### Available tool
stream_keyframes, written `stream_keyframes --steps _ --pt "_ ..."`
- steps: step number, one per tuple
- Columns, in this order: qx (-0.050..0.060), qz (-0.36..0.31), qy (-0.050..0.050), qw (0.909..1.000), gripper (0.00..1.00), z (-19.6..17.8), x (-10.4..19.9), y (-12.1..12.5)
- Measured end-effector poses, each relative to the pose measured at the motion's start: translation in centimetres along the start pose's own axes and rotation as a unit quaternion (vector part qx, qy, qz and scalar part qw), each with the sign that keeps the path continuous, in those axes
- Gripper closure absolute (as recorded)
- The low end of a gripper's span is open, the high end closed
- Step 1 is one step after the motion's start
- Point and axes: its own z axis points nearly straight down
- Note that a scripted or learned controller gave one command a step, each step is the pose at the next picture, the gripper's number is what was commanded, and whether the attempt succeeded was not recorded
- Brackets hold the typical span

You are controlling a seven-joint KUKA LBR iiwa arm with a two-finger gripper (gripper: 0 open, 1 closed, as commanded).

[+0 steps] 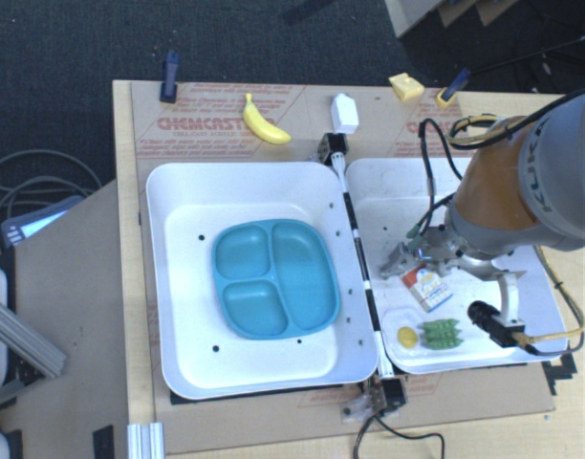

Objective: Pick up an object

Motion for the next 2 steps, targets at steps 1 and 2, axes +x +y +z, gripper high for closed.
stream_keyframes --steps 1,2 --pt "-0.001 0.000 0.000 1.0000 1.00 -1.0 0.0 0.0" --pt "-0.003 -0.001 0.000 1.0000 1.00 -14.2 4.3 2.1"
